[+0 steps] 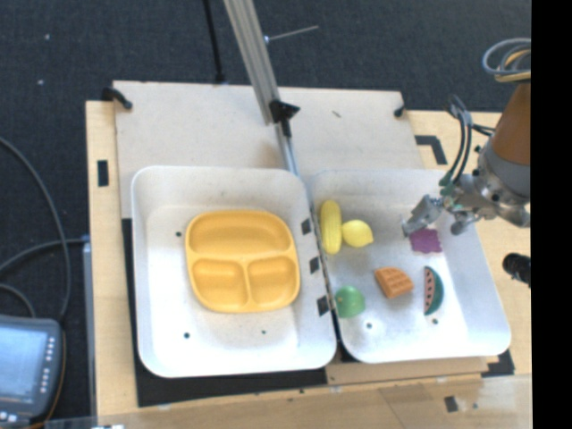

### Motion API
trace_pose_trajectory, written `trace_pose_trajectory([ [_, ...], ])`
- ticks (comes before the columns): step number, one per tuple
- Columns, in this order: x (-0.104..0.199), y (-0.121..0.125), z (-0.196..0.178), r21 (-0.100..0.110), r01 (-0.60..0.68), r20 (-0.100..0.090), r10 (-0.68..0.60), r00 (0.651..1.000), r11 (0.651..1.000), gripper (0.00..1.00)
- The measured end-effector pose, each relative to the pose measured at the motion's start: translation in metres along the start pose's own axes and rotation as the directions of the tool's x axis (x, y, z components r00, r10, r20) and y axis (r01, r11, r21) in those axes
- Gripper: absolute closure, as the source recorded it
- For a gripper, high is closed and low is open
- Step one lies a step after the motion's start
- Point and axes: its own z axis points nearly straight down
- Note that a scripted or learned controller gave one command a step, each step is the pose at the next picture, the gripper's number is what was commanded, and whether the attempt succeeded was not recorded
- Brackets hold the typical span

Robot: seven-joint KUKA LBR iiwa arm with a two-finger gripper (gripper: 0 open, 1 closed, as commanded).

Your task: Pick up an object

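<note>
We log the two-finger gripper (427, 214) low over the right-hand shallow white bin (487, 320), at its upper right, directly above a small purple block (426, 239). We cannot tell whether anything is clenched. The block looks to us the likely target, given the approach from the right. Loose nearby: a yellow banana-shaped toy (331, 225) touching a yellow lemon-like piece (357, 233), an orange ridged wedge (392, 281), a watermelon slice (432, 290) and a green ball (349, 301). A yellow plastic divided tray (241, 259) lies in the left bin (161, 338).
</note>
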Motion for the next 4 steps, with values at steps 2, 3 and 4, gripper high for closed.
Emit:
trace_pose_trajectory([
  [2, 0.001, -0.004, 0.043, 0.004, -0.003, 0.001, 0.003, 1.0, 1.0, 0.0],
  [3, 0.0, -0.011, 0.104, 0.007, -0.003, 0.0, 0.003, 1.0, 1.0, 0.0],
  [4, -0.001, -0.011, 0.156, 0.003, -0.003, 0.001, 0.003, 1.0, 1.0, 0.0],
])
